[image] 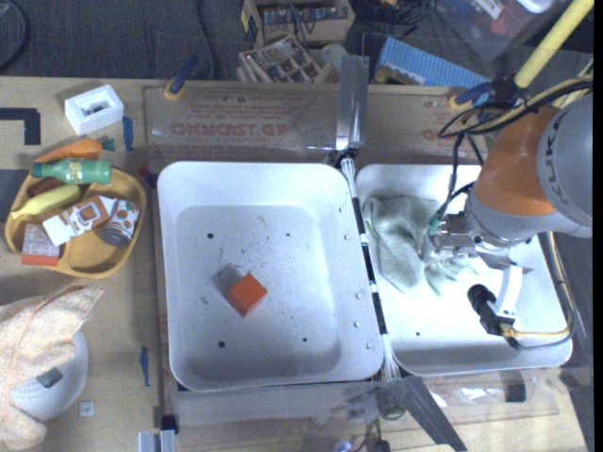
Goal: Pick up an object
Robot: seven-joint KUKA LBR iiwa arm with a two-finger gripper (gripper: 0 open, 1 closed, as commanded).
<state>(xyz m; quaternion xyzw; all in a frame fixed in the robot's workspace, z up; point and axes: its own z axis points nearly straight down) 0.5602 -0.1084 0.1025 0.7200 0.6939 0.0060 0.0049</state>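
An orange-red block [248, 294] lies in the left bin [188, 196], slightly left of its middle. A pale green cloth [396, 238] lies crumpled in the left half of the right bin [551, 342]. My gripper [446, 260] reaches down into the right bin at the cloth's right edge, with cloth folds bunched around its tip. The grey wrist with its orange band [513, 172] hides much of the gripper from above.
A yellow bowl [89, 264] with toy food and a green bottle sits on the bench left of the bins. A beige cloth [42, 342] lies at the lower left. A clear plastic panel [245, 125] stands behind the bins.
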